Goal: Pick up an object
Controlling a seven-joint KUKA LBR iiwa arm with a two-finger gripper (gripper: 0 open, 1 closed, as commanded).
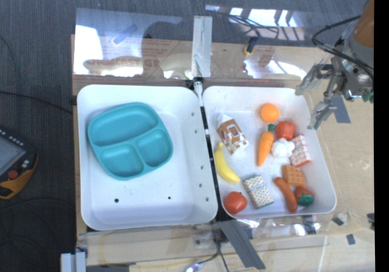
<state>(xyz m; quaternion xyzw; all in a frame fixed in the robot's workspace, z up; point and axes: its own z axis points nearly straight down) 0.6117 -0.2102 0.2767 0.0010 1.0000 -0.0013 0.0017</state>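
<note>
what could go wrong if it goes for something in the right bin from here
The food toys are packed tight: the carrot touches the tomato and a white piece, so a descent may nudge neighbours or grab two. The sausage and waffle lie close to the right bin's wall, leaving little room there. The end effector hangs over the bin's upper right rim, so a straight drop could hit the rim.

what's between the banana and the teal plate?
In the camera view, the two bins' rims where they meet, then bare white floor of the left bin. No toy lies between the banana and the plate.
</note>
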